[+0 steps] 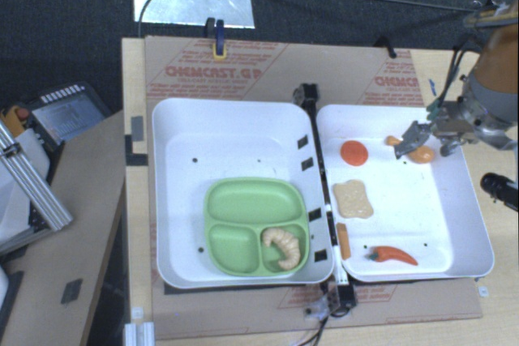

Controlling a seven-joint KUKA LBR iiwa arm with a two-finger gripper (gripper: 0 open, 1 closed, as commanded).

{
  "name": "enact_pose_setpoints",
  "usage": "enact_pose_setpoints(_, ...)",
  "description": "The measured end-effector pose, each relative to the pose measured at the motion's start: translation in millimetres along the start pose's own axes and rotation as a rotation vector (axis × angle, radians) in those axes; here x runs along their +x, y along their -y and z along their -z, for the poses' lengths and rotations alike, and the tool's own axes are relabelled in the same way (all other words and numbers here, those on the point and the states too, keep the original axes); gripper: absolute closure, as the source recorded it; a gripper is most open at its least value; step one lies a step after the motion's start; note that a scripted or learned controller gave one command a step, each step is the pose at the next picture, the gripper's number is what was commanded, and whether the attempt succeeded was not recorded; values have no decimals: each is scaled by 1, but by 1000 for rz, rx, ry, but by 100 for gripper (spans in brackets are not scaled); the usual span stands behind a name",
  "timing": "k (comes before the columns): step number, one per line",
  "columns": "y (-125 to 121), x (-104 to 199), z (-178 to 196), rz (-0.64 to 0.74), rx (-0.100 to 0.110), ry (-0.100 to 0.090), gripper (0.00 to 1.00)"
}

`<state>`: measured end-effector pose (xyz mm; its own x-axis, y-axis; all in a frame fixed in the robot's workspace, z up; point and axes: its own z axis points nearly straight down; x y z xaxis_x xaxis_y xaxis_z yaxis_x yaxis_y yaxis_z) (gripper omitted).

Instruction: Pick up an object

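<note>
The gripper (423, 138) hangs in the right bin's (470, 198) far right, fingers spread wide astride a small orange object (421, 155); best to drop squarely over it, then close; misalignment risks a miss.

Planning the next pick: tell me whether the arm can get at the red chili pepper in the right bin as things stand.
Probably yes. The red chili pepper lies alone on the right bin floor near its front wall, nothing on top of it; the tool hovers in the same bin.
</note>
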<state>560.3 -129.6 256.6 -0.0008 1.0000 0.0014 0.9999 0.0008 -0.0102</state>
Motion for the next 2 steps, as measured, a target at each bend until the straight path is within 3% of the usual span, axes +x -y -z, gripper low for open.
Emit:
enact_pose_setpoints(1, -2, 0, 6, 2, -12, 2, 0)
enact_pose_setpoints(2, -1, 4, -56, 1, -8, 1, 0)
